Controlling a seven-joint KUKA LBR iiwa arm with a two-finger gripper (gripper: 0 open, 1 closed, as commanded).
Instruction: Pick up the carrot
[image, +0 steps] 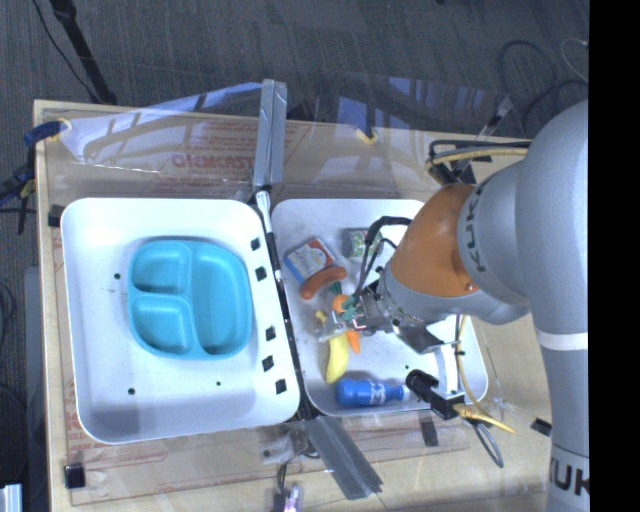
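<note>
Apparently mid-reach: the hand (352, 312) sat low in the right bin (400, 212), directly over a cluster of small items. The carrot (346, 303), a short orange piece, lay in that bin's middle, touching or just under the hand's tip, with the banana (338, 360) just below it and a sausage (322, 283) above. A blue bottle (370, 392) lay near the bin's lower wall. The left bin (90, 240) held a blue divided tray (190, 297). Whether the hand was spread or pinching could not be told; clutter hid it. Judged step: descent onto the carrot. Next move would need a clean close on carrot alone, then lift.
</note>
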